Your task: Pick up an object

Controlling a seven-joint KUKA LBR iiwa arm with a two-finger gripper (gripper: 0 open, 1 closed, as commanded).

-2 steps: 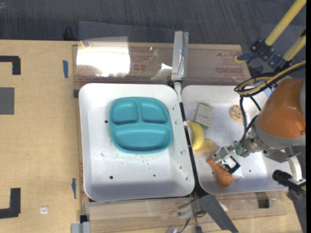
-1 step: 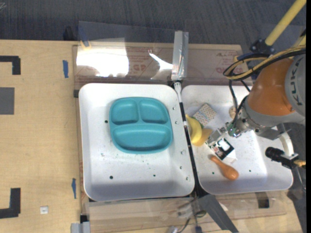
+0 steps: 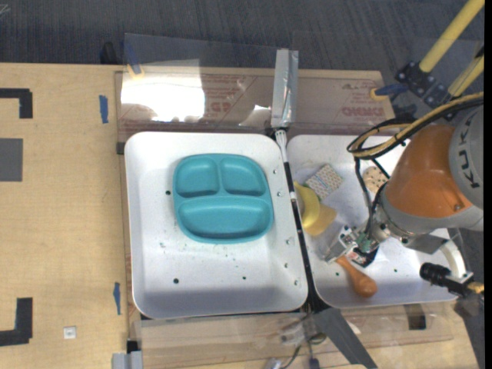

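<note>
- The surface [image 3: 61,229] is pale wood and carries two shallow white bins side by side; the left bin [image 3: 154,275] fills the middle of the frame and the right bin [image 3: 400,283] sits at the lower right.
- A teal divided plate [image 3: 223,198] lies flat in the upper half of the left bin, with two small compartments toward the top of the frame and one long one below them.
- In the right bin, just beside the divider between the bins, lies a yellow object [image 3: 314,210], touching or nearly touching the bin's left wall.
- A small grey perforated piece [image 3: 326,179] lies just above the yellow object, tilted.
- An orange-brown object [image 3: 360,280] lies near the lower edge of the right bin, with a white band at its upper end.
- The arm [image 3: 427,179], grey with an orange band, reaches in from the right of the frame and hangs over the right bin.
- The tool [image 3: 358,246] is low in the right bin, just above the orange-brown object's upper end and to the lower right of the yellow object.
- Whether the tool is apart or together cannot be told; its tip is small and cluttered with cables.
- Nothing is visibly lifted clear of the bin floor.
</note>
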